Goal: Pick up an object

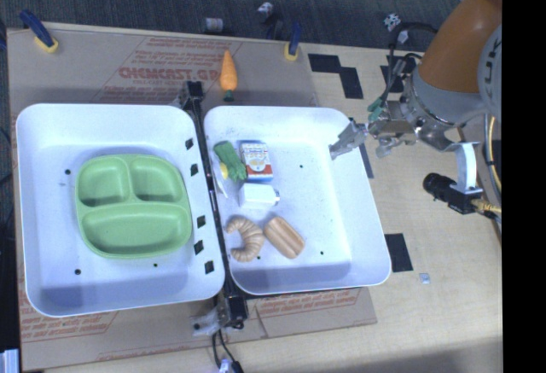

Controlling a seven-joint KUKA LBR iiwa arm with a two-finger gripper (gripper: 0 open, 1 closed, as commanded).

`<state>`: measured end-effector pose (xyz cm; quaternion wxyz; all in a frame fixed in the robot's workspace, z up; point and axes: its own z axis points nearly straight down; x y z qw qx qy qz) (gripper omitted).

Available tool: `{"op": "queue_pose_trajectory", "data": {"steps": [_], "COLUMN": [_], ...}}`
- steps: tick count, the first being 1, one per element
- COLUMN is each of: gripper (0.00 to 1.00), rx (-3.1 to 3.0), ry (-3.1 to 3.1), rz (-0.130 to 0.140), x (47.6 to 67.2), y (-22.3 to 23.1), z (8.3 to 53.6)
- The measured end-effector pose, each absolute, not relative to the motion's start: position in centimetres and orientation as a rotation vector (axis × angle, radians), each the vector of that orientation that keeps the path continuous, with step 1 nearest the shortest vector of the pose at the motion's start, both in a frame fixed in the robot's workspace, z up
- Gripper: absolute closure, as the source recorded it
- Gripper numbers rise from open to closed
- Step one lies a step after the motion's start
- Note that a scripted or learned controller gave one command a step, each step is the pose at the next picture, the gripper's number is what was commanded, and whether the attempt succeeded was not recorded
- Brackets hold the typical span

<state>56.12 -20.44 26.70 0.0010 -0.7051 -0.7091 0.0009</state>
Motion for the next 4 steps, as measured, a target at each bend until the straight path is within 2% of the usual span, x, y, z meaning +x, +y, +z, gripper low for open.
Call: {"op": "queue_pose_trajectory", "data": {"steps": [1,2,3,4], "gripper": [0.00,0.00,0.00,1.00], "rx": [-2.209,-2.211,-2.210,-2.206], "ry": [-2.224,-2.228,-2.228,-2.233], "rz": [0.006,0.002,0.002,0.004], "x": [53.5,48.9,50.9,50.9], "y": [-20.5,-14.8,-11.1,-11.2], "z": [10.6,12.5,9.1,10.2]}}
